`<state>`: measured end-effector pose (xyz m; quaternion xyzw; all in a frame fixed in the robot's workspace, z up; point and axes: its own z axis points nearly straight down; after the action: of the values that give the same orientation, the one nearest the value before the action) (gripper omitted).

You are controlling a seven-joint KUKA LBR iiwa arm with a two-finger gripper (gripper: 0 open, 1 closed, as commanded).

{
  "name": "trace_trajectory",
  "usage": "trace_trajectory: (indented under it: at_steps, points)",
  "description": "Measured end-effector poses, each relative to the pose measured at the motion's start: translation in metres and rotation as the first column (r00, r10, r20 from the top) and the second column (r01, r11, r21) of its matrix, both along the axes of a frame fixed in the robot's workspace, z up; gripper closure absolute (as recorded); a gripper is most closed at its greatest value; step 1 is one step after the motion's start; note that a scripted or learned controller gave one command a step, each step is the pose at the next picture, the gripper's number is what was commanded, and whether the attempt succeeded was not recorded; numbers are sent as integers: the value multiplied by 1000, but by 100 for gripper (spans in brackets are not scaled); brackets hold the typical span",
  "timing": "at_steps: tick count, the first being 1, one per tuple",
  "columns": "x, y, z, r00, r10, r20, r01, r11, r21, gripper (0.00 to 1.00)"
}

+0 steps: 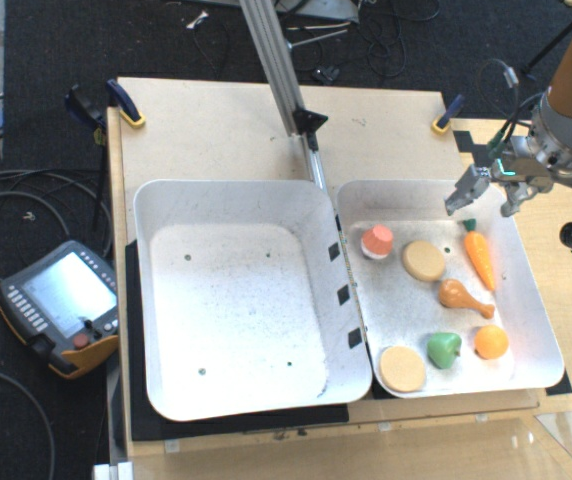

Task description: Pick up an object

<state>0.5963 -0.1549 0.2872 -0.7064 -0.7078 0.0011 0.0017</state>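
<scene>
In the camera view we see the gripper (485, 196) hanging above the far right part of the right bin (541, 313), its 2 fingers spread apart with nothing between them. No object is named, so we judge the toy carrot (480, 257), lying just below the gripper near the bin's right wall, to be the likeliest target. To do this step well, we would lower the fingers so they straddle the carrot across its narrow width, not along its length, and keep the outer finger off the bin wall before closing. The carrot is orange, long and tapered, with a small green tip at its far end; it lies flat, pointing roughly near to far, apart from its neighbours. Around it we count 6 more toys: a pink-topped piece (376, 241) far left in this bin, a tan disc (425, 261), a brown drumstick (463, 297), an orange fruit (491, 342), a green pepper (444, 348) and another tan disc (403, 367) at the near edge. The left bin (166, 208) sits alongside.
</scene>
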Motion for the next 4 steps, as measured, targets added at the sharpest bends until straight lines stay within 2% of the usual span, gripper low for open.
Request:
trace_trajectory:
  at_steps: [1,3,4]
  points:
    - [1,0,2,1000,1,4,-1,1000,-1,0]
    - [4,8,-86,1000,-2,-1,2,1000,0,0]
    - [-4,15,-135,1000,-2,-1,2,1000,0,0]
